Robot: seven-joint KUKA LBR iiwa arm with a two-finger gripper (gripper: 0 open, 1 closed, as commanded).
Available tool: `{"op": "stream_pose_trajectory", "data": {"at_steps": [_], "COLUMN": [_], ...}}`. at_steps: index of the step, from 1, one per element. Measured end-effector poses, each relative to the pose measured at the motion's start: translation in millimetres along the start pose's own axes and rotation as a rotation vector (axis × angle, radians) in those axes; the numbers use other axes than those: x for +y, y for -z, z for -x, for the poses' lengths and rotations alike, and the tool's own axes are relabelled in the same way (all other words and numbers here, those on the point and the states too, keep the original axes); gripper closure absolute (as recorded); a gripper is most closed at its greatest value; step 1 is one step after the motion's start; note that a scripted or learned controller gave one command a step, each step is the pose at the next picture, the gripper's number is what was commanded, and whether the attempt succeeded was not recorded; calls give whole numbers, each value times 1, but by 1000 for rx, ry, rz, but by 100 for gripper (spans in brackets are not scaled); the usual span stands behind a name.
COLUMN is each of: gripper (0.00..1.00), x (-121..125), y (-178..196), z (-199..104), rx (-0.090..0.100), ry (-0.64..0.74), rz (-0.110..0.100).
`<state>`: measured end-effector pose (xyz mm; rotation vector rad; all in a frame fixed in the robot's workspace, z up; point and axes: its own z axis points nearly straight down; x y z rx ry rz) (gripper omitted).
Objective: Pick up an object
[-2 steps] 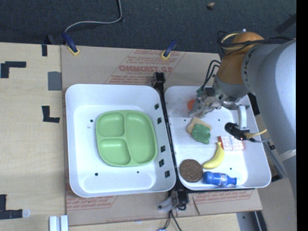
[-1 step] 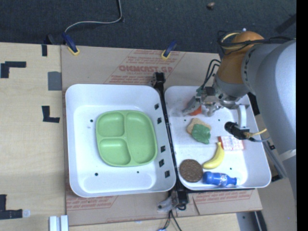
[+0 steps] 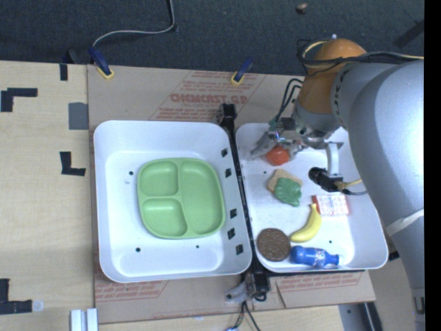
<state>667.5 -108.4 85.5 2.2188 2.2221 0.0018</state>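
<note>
My gripper hangs over the far end of the right bin, coming down from the grey arm with the orange band. Its fingers are spread, one grey finger reaching out to the left. A small red round object lies on the bin floor right under the gripper, between the spread fingers; I cannot tell whether they touch it. Just nearer the camera lie a tan piece and a green lump against it.
The right bin also holds a yellow banana, a brown round disc, a blue bottle and a small white-and-red packet. A green divided plate lies in the left bin.
</note>
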Motion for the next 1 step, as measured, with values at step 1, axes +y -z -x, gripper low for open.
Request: {"op": "stream_pose_trajectory", "data": {"at_steps": [1], "gripper": [100], "x": [0], "y": [11], "z": [0], "rx": [-1], "ry": [1], "rz": [1]}}
